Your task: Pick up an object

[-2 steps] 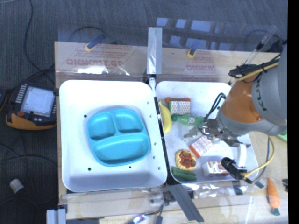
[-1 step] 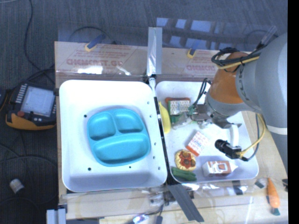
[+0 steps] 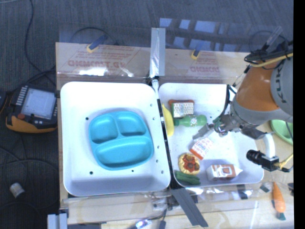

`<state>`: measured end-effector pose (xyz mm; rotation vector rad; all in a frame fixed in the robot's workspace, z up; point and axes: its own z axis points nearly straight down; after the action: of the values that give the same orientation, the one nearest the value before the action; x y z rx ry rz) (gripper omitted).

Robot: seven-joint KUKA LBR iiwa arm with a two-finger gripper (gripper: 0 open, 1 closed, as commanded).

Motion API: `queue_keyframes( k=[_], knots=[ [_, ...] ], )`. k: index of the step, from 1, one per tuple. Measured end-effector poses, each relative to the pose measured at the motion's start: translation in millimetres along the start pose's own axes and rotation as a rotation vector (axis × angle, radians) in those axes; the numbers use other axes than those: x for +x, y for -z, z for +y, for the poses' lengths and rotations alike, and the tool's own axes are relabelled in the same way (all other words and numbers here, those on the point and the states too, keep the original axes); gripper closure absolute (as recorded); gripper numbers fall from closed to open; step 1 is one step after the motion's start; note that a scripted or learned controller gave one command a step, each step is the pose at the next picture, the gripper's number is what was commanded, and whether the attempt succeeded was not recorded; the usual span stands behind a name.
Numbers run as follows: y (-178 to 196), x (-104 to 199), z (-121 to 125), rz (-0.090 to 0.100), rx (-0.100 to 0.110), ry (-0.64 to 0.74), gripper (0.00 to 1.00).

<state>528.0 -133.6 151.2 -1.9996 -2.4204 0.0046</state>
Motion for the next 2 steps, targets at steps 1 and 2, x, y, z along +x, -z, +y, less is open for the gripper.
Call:
queue_keyframes(
  k=[1, 2],
  knots=[
    [-62.5, 18.3, 11.4, -0.004, -0.01, -0.032, 0.0],
    [-52.6, 19.0, 12.7, -0.002, -0.013, -0.032, 1.0]
  ],
)
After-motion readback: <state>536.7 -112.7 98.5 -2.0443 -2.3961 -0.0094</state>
